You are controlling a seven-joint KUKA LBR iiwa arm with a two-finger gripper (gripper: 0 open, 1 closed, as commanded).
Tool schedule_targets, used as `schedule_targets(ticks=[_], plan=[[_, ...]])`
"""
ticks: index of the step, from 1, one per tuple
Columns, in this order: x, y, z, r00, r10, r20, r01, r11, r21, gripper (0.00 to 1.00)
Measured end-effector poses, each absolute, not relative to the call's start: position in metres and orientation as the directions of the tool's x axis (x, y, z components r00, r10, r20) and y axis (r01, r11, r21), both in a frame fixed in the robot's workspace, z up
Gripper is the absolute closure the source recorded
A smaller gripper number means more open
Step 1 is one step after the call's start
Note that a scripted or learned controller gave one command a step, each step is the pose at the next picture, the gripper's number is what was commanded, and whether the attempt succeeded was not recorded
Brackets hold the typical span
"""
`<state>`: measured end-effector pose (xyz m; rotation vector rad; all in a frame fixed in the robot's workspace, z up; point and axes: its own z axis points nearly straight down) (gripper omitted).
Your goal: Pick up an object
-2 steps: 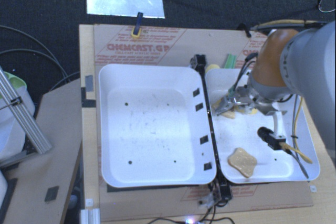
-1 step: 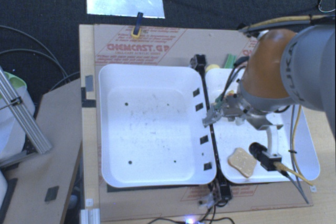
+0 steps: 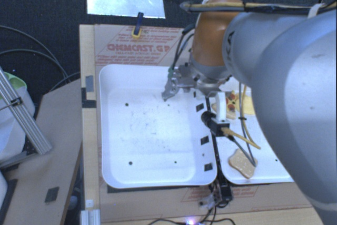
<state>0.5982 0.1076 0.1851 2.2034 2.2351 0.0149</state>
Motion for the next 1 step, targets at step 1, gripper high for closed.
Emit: schedule_targets(ticks=[1], plan=[[0.6680,0.1531,0.2499,-0.009,1.000,0.003,1.000,0.008,0.014,0.00]])
